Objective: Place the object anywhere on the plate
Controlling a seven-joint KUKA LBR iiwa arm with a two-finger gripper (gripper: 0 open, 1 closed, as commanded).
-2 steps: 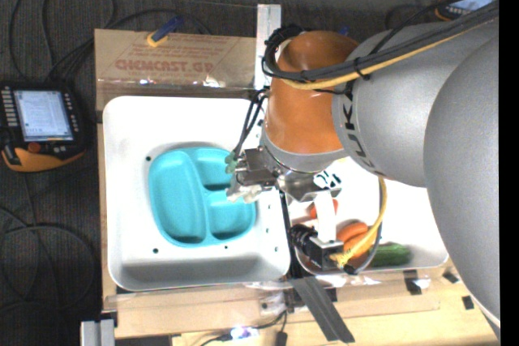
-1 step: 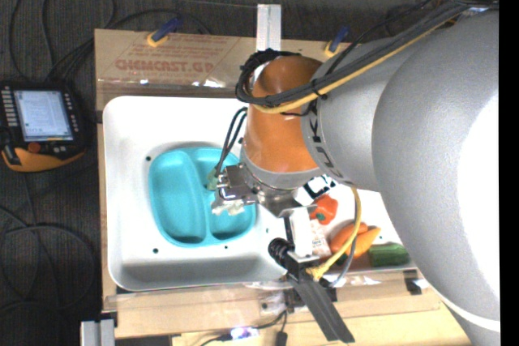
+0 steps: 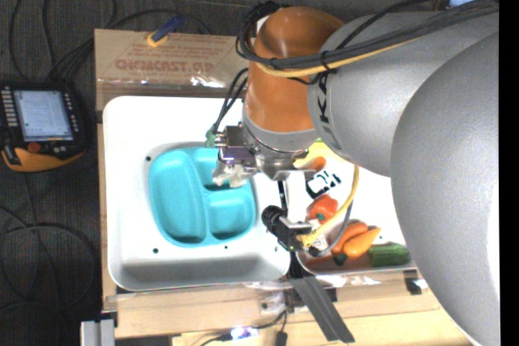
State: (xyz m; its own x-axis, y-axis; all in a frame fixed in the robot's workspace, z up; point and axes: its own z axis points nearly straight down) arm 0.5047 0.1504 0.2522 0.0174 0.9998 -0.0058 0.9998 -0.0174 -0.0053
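A turquoise plate (image 3: pixel 185 202) with divided compartments lies in the left white bin (image 3: pixel 130 255). My gripper (image 3: pixel 230 173) hangs over the plate's upper right rim, below the orange band (image 3: pixel 284 69) of the arm. A small pale shape sits at its tip. I cannot tell whether that shape is a held object or part of the gripper. The arm's grey body hides most of the right bin.
In the right bin lie an orange carrot (image 3: pixel 357 239), a green vegetable (image 3: pixel 388 254), an orange-red item (image 3: pixel 322 207) and a black-and-white piece (image 3: pixel 320 184). A cardboard sheet (image 3: pixel 162 61) lies behind the left bin. A teach pendant (image 3: pixel 39 121) rests on the floor at far left.
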